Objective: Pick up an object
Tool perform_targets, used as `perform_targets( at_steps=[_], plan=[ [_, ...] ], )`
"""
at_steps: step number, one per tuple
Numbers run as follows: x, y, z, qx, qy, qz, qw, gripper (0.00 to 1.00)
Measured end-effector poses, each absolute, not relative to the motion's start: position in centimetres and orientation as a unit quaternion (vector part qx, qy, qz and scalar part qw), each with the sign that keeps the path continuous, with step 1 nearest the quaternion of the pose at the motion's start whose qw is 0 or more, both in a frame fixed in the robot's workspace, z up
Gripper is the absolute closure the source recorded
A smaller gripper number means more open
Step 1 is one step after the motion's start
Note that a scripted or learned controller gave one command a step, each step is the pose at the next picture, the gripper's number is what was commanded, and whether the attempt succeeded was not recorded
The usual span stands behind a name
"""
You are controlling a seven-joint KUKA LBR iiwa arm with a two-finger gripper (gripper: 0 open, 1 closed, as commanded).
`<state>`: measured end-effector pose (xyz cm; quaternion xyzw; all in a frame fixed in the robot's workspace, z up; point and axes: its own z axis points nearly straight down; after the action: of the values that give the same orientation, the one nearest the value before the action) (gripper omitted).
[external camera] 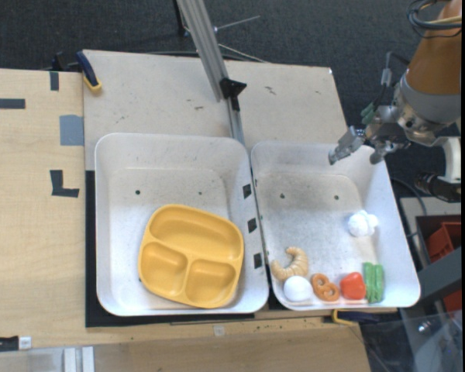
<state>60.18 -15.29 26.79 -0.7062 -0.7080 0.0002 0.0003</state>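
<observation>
— So, where's the claw [359, 150]?
— Above the right bin's [387, 208] far rim, fingers spread, pinching nothing (approach step, I'd say). Next it must descend toward five o'clock.
— Onto what?
— One white ball [361, 223], nearest. Beyond: one croissant [292, 263], one egg [297, 288], one pretzel [325, 286], one red piece [353, 285], one green [373, 280]. At eight o'clock, one yellow tray [191, 255].
</observation>
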Motion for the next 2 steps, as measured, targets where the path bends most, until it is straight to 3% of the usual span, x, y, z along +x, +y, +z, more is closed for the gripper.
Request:
perform_targets(
  at_steps=[1, 2],
  plan=[
    [60.2, -15.3, 26.8, -0.706, -0.708, 0.0002, 0.0, 0.0],
    [60.9, -15.0, 20.8, -0.706, -0.708, 0.0024, 0.003, 0.0]
  ],
)
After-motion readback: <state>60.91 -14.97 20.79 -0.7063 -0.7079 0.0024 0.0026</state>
